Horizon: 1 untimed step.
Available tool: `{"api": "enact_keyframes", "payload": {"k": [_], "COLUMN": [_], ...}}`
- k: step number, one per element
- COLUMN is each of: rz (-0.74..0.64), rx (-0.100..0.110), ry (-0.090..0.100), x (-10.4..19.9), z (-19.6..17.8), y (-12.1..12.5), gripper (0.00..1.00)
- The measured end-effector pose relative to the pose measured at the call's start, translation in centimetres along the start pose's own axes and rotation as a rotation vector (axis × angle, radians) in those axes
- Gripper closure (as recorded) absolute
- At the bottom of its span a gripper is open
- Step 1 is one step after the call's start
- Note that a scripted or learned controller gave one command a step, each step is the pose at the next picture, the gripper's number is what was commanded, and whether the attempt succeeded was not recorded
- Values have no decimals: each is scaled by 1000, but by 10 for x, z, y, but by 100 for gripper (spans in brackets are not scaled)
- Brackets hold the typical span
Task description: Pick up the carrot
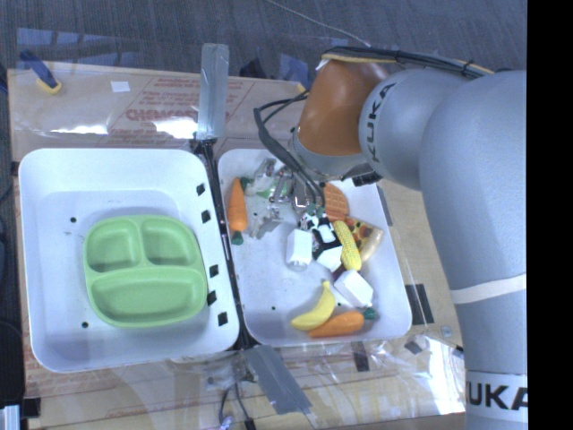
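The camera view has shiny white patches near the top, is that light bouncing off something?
Yes: in the camera view, glare sits on the clear plastic sheet behind the left bin; the gripper looks blurry and cluttered, while the carrot and green tray look sharp and evenly lit.

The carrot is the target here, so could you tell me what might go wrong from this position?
1. There are two carrots: one beside the right bin's left wall, another at the front touching the banana. The hand may go for either.
2. The near carrot hugs the wall, leaving little room for a finger.
3. The front carrot is crowded; a grasp there could catch the banana.
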<state>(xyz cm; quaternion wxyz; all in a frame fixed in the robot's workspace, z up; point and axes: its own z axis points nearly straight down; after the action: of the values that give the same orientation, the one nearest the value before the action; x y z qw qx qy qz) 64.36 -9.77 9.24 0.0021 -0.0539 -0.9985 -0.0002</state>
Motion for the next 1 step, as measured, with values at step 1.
{"api": "enact_keyframes", "payload": {"k": [1], "rz": [-6], "rx": [0], "ry": [-8], "x": [-2], "z": [-12], "y": [1], "gripper": [100]}}
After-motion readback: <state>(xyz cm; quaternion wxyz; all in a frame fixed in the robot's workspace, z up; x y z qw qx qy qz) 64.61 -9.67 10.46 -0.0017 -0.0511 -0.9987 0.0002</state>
